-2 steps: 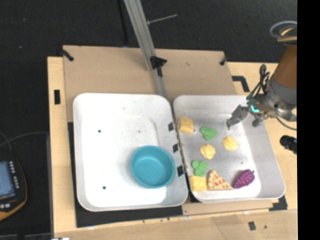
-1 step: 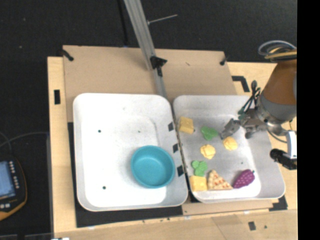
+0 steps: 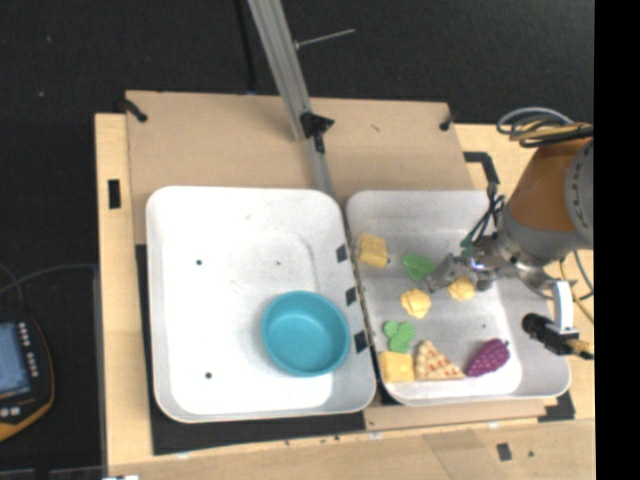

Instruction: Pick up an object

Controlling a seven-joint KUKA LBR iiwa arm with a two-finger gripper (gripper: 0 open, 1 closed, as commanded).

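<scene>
A handheld device (image 3: 18, 363) with a dark screen lies at the far left, off the table (image 3: 115, 268). On the table, the left bin (image 3: 200, 228) holds a blue bowl (image 3: 304, 332), upright near its lower right corner, close to the wall shared with the right bin (image 3: 520, 378). A grey pole (image 3: 285, 63) slants down from the top and ends behind the gap between the two bins.

The right bin is crowded. A yellow block (image 3: 373, 251) sits near its left wall, with a green piece (image 3: 418, 265) just beside it to the right. Below them lies a yellow lump (image 3: 416, 303), and lower still a green bumpy piece (image 3: 398, 334) touching a yellow cube (image 3: 397, 368). A pizza slice (image 3: 436, 362) lies just beside the cube, and purple grapes (image 3: 487, 357) rest near the bin's lower right.

The gripper (image 3: 470, 268) is low in the right bin, with a small yellow piece (image 3: 462, 290) just under it and the green piece and yellow lump close on its left. The fingers look dark and blurred, so whether they are spread or pressed together cannot be told, nor whether they touch the small yellow piece. The arm (image 3: 545, 198) reaches in above the bin's right side.
</scene>
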